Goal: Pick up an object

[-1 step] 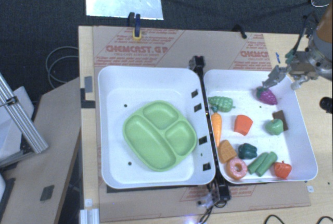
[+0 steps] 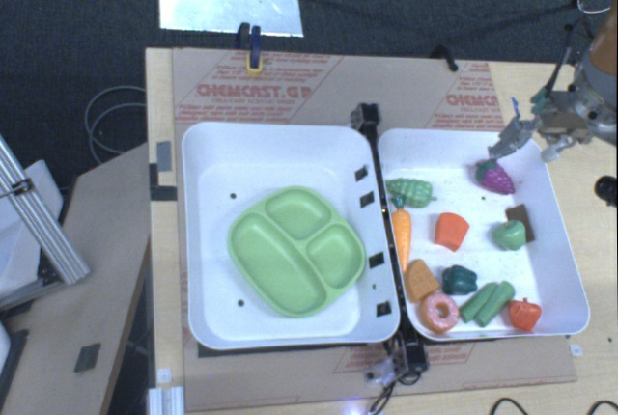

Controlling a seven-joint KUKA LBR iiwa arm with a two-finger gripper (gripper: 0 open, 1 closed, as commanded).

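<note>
Donut point(image 2: 439, 312) at right bin's point(image 2: 570, 280) near edge, grapes point(image 2: 495, 177) by its far right corner; gripper point(image 2: 526, 135) just beside grapes, grip state I cannot tell: approach step, I judge; next, settle over grapes and clamp.

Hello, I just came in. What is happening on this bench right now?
A grey robot arm reaches in from the right, and its tool hangs just above the purple grapes near the far edge of the right bin. Nothing is between its fingers, so no object is picked up yet. The right bin also holds toy food, such as a carrot, a donut and a tomato. The left bin holds a green divided plate.
</note>
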